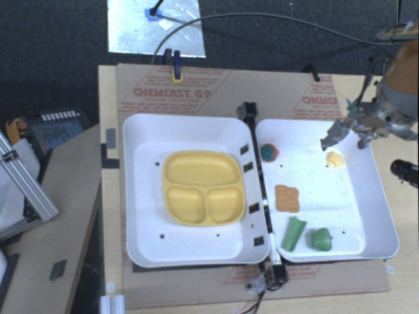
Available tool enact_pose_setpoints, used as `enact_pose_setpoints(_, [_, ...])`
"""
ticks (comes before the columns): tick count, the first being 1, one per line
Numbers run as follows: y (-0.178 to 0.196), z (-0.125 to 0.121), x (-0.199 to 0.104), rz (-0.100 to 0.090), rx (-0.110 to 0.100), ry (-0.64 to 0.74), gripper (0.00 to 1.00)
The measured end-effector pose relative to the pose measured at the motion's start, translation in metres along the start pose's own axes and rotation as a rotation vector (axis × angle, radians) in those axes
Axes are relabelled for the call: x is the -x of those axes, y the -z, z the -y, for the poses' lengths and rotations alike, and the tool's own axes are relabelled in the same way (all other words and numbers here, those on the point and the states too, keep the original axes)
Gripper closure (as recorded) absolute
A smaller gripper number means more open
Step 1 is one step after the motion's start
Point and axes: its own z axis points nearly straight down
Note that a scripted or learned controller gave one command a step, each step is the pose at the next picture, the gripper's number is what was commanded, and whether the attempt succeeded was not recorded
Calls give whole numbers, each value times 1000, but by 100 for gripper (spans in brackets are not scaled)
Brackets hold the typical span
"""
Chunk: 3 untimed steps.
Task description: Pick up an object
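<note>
The gripper is hanging over the right bin near its two o'clock corner, its fingers spread apart with nothing showing between them. A pale yellow piece is lying just below the fingertips, apart from them. Nothing is standing between the gripper and that piece.

Five small things are sitting in the right bin: the pale yellow piece at one o'clock, a round teal and red item at eleven o'clock by the divider, an orange flat piece near the centre toward nine o'clock, a long green piece at seven o'clock, and a green pepper-like piece just beside it at six o'clock.

The left bin is holding one yellow tray with three compartments, lying at its centre. Both bins are resting side by side on a cardboard sheet.
</note>
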Motion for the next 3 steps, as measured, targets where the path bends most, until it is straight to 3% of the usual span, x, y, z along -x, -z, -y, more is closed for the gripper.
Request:
enact_pose_setpoints(1, [6,-2,0,2,10,2,0])
enact_pose_setpoints(3, [-108,1,-19,0,7,0,0])
